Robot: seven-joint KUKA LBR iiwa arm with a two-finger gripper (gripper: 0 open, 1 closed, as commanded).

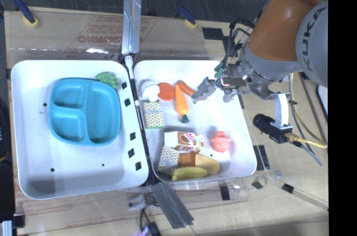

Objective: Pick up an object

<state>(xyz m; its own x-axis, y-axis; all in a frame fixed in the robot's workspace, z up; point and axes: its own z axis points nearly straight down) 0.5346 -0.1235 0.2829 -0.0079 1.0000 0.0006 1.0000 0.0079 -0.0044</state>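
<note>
Hovering over the right bin (237, 118), the hand (216, 91) is spread, holding nothing.

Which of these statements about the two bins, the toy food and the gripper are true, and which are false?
1. The blue divided plate lies in the left bin. True.
2. The toy carrot lies on the blue plate. False: it lies in the right bin.
3. The gripper is over the right bin. True.
4. The toy banana lies near the right bin's far edge. False: it lies at the near edge.
5. The pink toy lies in the right bin. True.
</note>
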